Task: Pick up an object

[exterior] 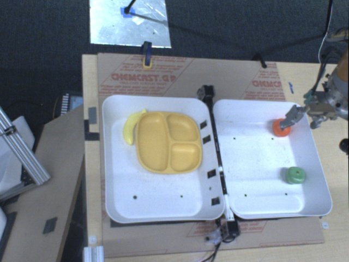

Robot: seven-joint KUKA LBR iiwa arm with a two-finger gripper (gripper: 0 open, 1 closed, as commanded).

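Note:
A small orange object (281, 127) lies in the right bin (256, 201) near its far right corner. A small green object (295, 174) rests nearer the front, close to the right wall. My gripper (304, 117) hangs over the bin's right edge, just right of and slightly above the orange object. Its two fingers (293, 115) are spread open with nothing between them. The left finger's tip is next to the orange object; whether they touch I cannot tell.
The left bin (120, 201) holds a yellow divided plate (166, 142) with a yellow banana-shaped piece (130, 127) along its left side. A black hinge strip (214, 146) separates the bins. Cables hang at the far right.

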